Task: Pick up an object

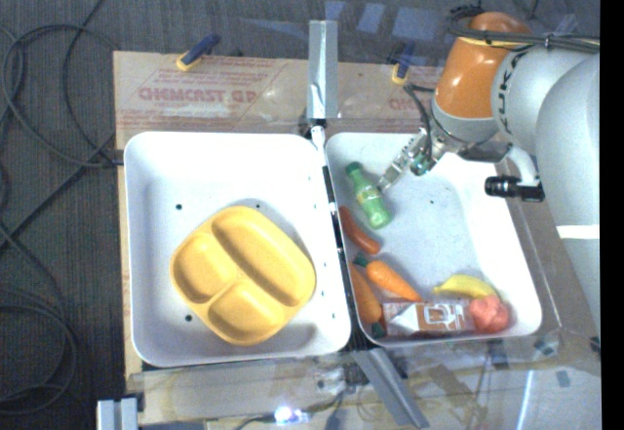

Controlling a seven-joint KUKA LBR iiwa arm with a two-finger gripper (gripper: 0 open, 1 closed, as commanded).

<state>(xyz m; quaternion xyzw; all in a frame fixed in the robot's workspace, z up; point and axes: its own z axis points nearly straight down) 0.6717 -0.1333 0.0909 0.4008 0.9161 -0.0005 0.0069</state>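
Camera view, landmark: the green bottle (370, 197), lying in the right bin (526, 267) near its upper-left corner.
Hand: the hand (402, 168) hangs just up and right of the green bottle, its tips reaching close to the bottle's cap end; from here I cannot tell whether it is wide or narrow, and nothing shows as held.
Arm: the grey arm (551, 116) with its orange band comes in from the right of the green bottle, over the bin's far edge.
Other things by the bottle: a small sausage (359, 230) lies just below it; further below are two carrots (392, 279); a flat carton (427, 317), a banana (466, 286) and a red fruit (492, 313) sit well below and to the right.
Left of the bottle: across the bin wall, the left bin (146, 223) bears a yellow divided plate (243, 273).
Surface: both bins rest on a board (195, 97) on the surface.
Step in hand: likely the approach, with the green bottle as the nearest candidate; no lift has begun.
Next move: it seems to call for lowering the hand squarely across the bottle's body, clear of the sausage and the bin wall, then closing and raising.
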